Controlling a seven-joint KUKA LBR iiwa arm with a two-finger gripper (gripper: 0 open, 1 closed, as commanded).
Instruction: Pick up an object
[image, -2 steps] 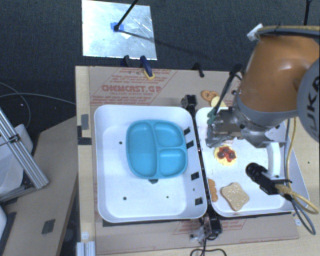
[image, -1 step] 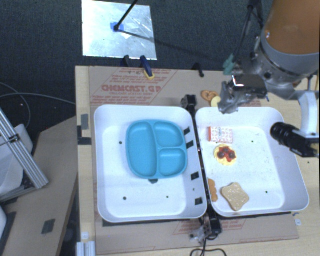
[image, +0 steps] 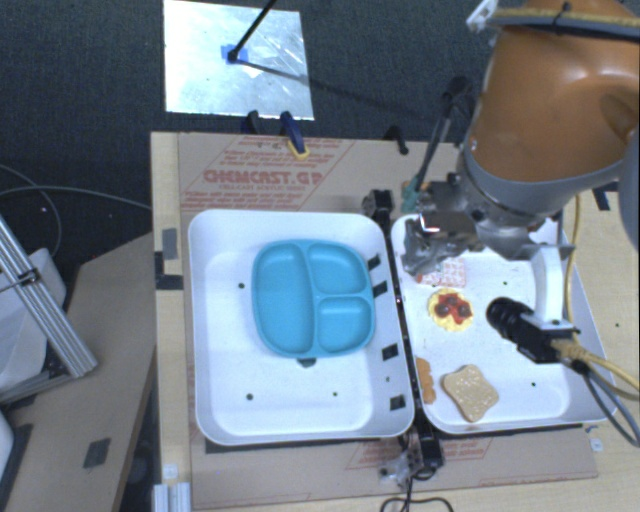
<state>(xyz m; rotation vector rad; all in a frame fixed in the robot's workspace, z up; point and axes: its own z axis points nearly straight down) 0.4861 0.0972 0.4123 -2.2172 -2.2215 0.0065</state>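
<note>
4 food toys lie in the white bin (image: 535, 400) under the gripper (image: 428, 240); a red-speckled piece (image: 442, 272) sits just beneath it, a pizza round (image: 452, 308) just beyond; grip state unreadable, nothing visibly held.

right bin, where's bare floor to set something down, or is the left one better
The left bin is roomier: bare floor all around the blue plate, widest along the front wall. The right bin is crowded near the divider, with pizza and toast; a bare patch lies between toast and right wall.
</note>
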